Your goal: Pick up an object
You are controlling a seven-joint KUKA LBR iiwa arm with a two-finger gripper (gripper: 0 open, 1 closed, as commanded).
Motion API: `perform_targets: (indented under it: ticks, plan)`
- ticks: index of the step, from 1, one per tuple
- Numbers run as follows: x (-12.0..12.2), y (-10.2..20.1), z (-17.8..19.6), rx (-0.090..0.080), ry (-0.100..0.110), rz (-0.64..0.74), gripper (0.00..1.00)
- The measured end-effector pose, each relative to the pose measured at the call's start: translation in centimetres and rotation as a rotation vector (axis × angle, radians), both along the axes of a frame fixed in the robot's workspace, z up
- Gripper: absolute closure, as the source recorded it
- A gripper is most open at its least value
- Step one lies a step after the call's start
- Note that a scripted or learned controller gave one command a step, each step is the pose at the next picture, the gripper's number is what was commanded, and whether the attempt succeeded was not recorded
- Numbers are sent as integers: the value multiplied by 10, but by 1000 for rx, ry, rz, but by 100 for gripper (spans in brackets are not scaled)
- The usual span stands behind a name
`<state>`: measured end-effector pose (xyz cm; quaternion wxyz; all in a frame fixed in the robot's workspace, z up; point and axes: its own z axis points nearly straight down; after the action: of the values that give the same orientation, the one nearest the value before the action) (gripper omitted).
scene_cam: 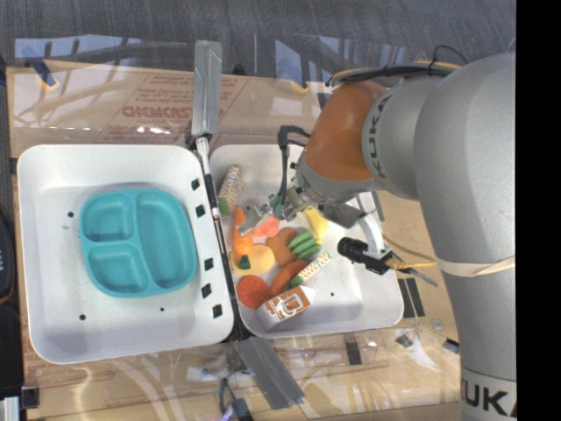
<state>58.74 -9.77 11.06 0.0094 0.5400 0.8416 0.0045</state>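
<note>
While the arm reaches in over the right bin, the fingers sit low over a pile of toy food in that bin; whether they are open or closed cannot be told, as nothing shows clearly between them. Just below the fingers lie a pink piece and an orange piece. Beside these rests a yellow piece, touching a brown piece. A green item lies just right of the fingers, with a yellow item beyond it. Further below the fingers are a carrot, a red piece and a small printed carton, tilted. A striped packet lies just above and left of the fingers, near the bin wall. Well left of the fingers, the left bin carries a teal tray with three compartments. Both bins rest on the desk.
</note>
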Motion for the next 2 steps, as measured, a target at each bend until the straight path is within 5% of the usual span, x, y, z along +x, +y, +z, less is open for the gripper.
perform_targets:
  ticks: [1, 2]
  plan:
    - [-12, -15, -8, -4, -2, 55, 0]
    - [12, -24, -18, 4, 20, -171, 0]
